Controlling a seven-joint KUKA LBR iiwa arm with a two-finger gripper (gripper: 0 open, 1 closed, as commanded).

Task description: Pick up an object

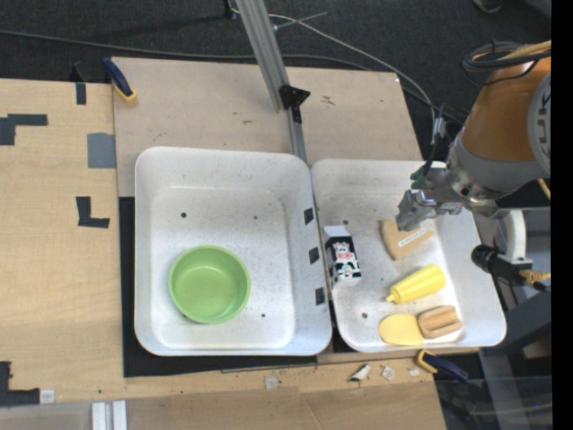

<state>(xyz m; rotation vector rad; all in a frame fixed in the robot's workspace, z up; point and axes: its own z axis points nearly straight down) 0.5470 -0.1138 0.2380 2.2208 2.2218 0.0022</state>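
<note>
While the grey arm with its orange band (506, 119) reaches in from three o'clock, its two-finger gripper (414, 215) hangs low over the upper part of the right shallow white bin (358, 182), right above the upper end of a tan, wedge-shaped block (405, 239). Whether the jaws are apart or together cannot be told from this slant, because the gripper body covers them, and nothing can be seen held between them. Just at five o'clock from the tan block lies a yellow, bottle-shaped plastic toy (417, 284), tilted with its narrow end toward the bin's centre. Toward six o'clock from that, near the bin's lower rim, a flat yellow rounded piece (398, 330) lies touching a brown, loaf-like block (438, 320) on its right. Close to the right bin's left wall, at nine o'clock from the yellow toy, sits a small black-and-white printed carton (342, 259), apart from the other things. Beside this bin, at nine o'clock, the left shallow white bin (224, 173) holds a round lime-green plastic bowl (209, 284), upright in its lower left part. Both bins rest on a light wooden bench (54, 240), and a slanted grey metal post (269, 52) runs down from twelve o'clock to the gap between them.
</note>
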